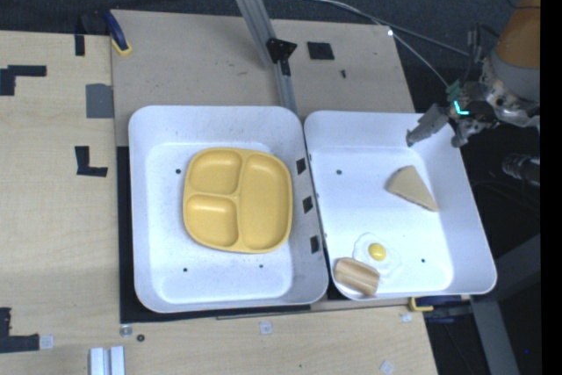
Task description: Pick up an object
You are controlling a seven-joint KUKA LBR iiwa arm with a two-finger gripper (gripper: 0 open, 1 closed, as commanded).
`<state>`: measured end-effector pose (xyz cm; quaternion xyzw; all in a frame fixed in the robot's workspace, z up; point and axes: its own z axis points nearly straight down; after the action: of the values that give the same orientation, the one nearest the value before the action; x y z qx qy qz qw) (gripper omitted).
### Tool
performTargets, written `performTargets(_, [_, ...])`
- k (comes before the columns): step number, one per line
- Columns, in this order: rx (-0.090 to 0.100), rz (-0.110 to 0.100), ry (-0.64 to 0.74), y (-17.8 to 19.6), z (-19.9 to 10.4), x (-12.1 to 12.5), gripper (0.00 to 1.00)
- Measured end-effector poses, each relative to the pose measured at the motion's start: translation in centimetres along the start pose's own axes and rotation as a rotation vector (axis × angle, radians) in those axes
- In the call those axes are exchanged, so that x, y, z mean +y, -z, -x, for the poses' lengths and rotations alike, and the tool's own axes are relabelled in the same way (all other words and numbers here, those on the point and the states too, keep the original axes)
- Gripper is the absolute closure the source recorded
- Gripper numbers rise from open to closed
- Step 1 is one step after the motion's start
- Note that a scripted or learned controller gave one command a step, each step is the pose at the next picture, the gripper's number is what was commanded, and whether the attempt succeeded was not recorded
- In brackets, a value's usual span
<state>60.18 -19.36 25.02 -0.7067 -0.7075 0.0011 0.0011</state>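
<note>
A yellow three-compartment plastic plate (237,198) fills the left bin; in the right bin (439,272) lie a toy bread roll (356,276), fried egg (377,253) and tan wedge (413,187). The gripper (442,129) hangs spread and empty at the upper right rim — best centre it over the wedge before descending.

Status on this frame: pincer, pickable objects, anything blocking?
Pincer open, holding nothing, above right bin's top edge. Wedge, fried egg, bread roll lie untouched. Nothing blocking.
</note>
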Motion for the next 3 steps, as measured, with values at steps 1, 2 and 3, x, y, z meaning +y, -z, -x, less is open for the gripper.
performTargets(1, [0.0,0.002,0.0,0.1,0.0,0.0,0.0])
performTargets(2, [-0.001,-0.001,-0.001,-4.8,0.9,0.3,0.0])
performTargets(3, [0.0,-0.003,0.0,-10.9,1.2,0.9,0.0])
